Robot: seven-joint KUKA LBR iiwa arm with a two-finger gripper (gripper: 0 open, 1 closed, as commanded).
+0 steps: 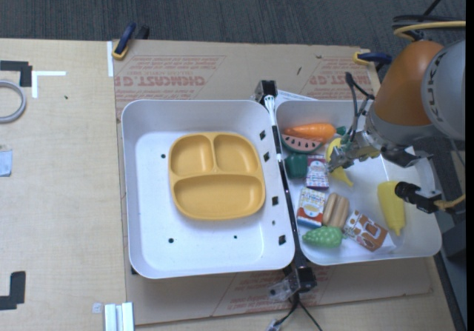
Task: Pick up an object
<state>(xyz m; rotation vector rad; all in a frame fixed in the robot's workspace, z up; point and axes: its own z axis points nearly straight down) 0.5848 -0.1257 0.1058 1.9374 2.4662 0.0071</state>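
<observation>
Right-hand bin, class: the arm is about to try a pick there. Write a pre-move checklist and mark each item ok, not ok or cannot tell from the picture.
1. Gripper is over the right bin: ok.
2. Toys are within the bin to pick, such as the carrot, hot dog and banana: ok.
3. Something is already held: cannot tell; a yellow piece sits right at the gripper.
4. Items spaced for a clean grasp: not ok, they lie crowded together.
5. Yellow divided plate sits in the left bin, out of the way: ok.
</observation>
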